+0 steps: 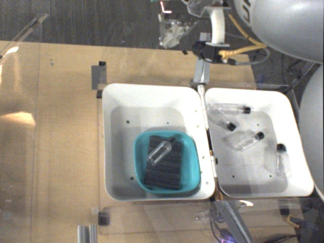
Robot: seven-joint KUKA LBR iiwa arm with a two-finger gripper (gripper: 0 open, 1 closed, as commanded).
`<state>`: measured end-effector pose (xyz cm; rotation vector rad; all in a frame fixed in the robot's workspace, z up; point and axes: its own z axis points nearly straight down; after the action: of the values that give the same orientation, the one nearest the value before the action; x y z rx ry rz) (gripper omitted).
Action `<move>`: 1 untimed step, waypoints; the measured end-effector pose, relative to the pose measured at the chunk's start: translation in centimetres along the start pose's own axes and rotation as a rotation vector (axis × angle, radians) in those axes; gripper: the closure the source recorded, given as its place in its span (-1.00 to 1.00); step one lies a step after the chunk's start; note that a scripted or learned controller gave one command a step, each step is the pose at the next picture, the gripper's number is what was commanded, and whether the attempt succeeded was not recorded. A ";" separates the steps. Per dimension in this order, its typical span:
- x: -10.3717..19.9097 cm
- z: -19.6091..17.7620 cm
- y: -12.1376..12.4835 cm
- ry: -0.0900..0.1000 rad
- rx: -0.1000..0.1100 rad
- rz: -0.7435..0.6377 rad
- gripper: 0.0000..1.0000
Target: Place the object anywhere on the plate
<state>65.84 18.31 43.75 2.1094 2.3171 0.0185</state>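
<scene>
Vial (160, 151), clear with a black cap, lies tilted on the teal plate (192, 161).
Left bin (116, 135) holds the plate; right bin (293, 135) holds 4 similar vials. Gripper (172, 32) raised above the bench.

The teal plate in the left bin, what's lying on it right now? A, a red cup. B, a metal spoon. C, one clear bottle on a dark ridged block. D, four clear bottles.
C: the teal plate carries a single clear bottle lying slantwise on a dark ridged block; the other clear bottles lie in the right bin.
</scene>
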 end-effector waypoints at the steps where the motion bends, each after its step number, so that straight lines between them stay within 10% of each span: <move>1: 4.6 2.2 1.5 0.000 0.005 -0.088 1.00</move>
<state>66.90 23.03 41.54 2.0074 2.4098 0.0129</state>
